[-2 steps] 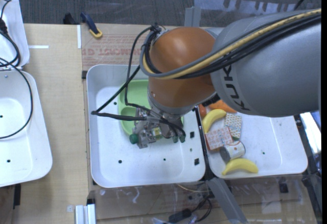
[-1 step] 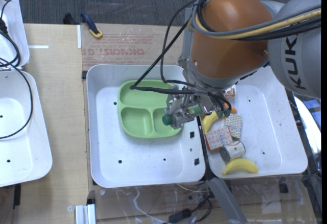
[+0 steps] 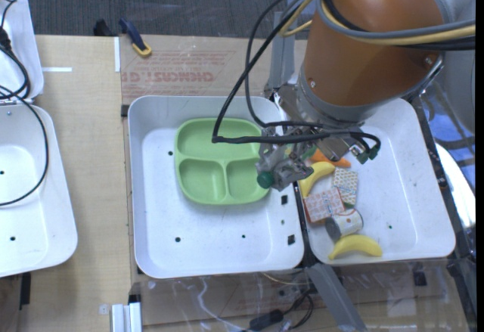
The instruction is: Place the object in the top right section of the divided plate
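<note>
Gripper is seen at the right edge of the light green three-section plastic plate, low over the seam between the two white bins. Its open/shut state cannot be told from this view. A small dark green rounded object is seen at the gripper's tip, touching the plate's right rim; whether it is actually held cannot be confirmed.

Left to right: plate sits in the left white bin; in the right white bin are a yellow banana-shaped toy just beside the gripper, two patterned flat packets, and a second yellow banana-shaped toy nearer the camera.

Risks, as judged: the object is low on the plate's right side, so a release here would likely land it on the rim or in the near-right section, not the far-right one. If grip is marginal, it could be dropped between bins. Rim contact could shove the plate left.
</note>
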